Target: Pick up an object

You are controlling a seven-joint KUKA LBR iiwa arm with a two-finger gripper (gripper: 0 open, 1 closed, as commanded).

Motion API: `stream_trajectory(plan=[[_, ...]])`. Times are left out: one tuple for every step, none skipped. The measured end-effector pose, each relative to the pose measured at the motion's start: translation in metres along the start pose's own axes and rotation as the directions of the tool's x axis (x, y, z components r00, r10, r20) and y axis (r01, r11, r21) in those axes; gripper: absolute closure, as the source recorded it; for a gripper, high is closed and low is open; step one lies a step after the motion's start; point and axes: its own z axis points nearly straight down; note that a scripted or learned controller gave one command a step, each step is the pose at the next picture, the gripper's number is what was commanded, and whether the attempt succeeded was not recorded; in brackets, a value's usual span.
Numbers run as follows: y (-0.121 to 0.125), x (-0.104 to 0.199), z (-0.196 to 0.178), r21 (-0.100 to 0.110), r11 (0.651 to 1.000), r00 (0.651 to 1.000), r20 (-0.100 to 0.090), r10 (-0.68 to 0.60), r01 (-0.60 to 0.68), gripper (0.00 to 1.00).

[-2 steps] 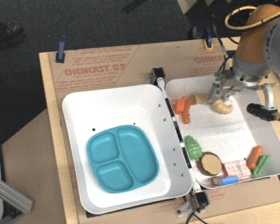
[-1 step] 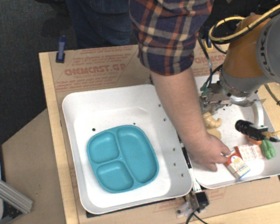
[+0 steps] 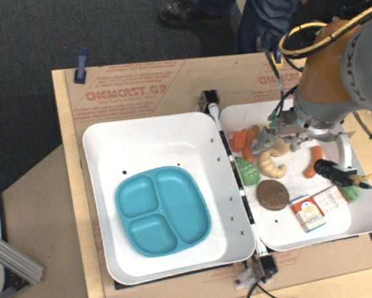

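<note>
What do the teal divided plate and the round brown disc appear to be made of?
The teal divided plate looks like moulded plastic: uniform colour, soft sheen, rounded compartment ridges. The round brown disc looks matte and slightly speckled, possibly a toy cookie in plastic or foam; the view leaves that open.

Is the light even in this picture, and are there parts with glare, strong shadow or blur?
Camera view: the light is soft and fairly even, with no harsh glare on the white bins; the teal tray shows only a faint sheen; shadows are weak, just a dim one under the arm near the croissant; the focus is mildly soft everywhere, and small items near the gripper are hard to make out.
</note>
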Motion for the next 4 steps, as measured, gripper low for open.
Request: stream_trajectory(plan=[[-0.083,-0.02,0.048,0.0,1.0,1.0,-0.002,0.007,-0.007,0.0],[-0.113,-0.006,0.044,-0.01,1.0,1.0,0.002,0.002,-0.002,0.0],[-0.112,-0.004,0.045,-0.009,1.0,1.0,0.003,0.003,-0.003,0.0],[-0.112,-0.005,0.045,-0.01,1.0,1.0,0.003,0.002,-0.002,0.0]])
